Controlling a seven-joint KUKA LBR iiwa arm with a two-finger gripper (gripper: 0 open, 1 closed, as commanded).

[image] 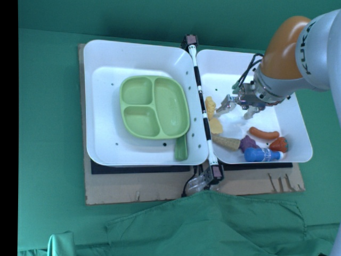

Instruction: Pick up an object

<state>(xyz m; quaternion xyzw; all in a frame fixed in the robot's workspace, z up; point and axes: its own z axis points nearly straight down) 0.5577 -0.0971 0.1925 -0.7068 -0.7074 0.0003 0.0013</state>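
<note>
Above the right bin [298, 122], the arm's empty jaws [237, 107] look open, partly blurred

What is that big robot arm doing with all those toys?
The grey and orange robot arm is reaching into the right bin, trying to pick something up. Its claw hangs open over the bin floor with nothing in it yet. Nearby lie a yellow toy, an ice cream cone, a purple toy, a sausage, a blue bottle and a strawberry. The left bin holds a green divided plate.
</note>
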